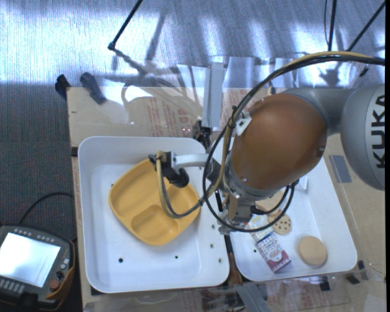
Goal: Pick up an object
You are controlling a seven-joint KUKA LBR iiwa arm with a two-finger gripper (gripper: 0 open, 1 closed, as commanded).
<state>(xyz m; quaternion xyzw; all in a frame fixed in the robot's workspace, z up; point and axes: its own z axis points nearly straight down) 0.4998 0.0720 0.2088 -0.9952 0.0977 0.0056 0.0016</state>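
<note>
A yellow divided plate [149,214] lies tilted in the left white bin [104,265]. In the right bin [341,239] I see a small pink-and-white carton [273,251], a round tan bun-like piece [312,251] and a chocolate-chip cookie [283,225]. The arm's big orange wrist band hangs over the wall between the bins. My gripper [237,221] points down beneath it, at the right bin's left edge, close to the carton and the cookie. The wrist hides most of it.
A teach pendant [26,262] lies on the floor at the lower left. Black clamps [91,86] sit at the bench's back left corner. Yellow and black cables loop over the plate's right half.
</note>
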